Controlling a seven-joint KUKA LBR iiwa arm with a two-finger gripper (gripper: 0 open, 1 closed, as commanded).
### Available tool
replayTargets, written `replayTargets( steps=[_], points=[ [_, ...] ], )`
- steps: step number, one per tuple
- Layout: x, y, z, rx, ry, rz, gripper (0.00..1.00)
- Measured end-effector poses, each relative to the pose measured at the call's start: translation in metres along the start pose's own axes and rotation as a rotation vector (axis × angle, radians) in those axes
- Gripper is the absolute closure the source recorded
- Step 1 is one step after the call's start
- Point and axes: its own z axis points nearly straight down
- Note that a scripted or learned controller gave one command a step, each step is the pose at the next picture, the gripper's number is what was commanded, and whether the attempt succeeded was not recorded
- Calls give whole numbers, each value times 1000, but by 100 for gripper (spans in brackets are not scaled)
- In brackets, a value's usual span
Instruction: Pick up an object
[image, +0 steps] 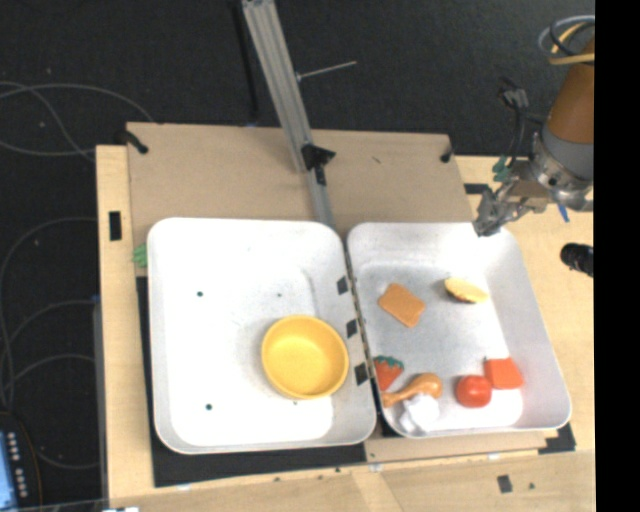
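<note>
Yellow bowl in white left bin; orange block, red ball.

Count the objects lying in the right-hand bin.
7, all in the right bin: tan block, yellow piece, orange cube, red ball, carrot-like toy, tan curved piece, white lump. Others may hide in that front cluster.

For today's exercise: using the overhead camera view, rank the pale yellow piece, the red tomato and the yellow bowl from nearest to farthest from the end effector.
Measured from the end effector:
1. Pale yellow piece, upper right bin.
2. Red tomato, right bin's lower edge.
3. Yellow bowl, in the left bin.
</note>
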Motion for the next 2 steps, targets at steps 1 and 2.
replayTargets(
  steps=[1,2],
  points=[
    [42,-27,9,4,0,-1,100],
    [98,-46,2,2,2,-4,100]
  ],
)
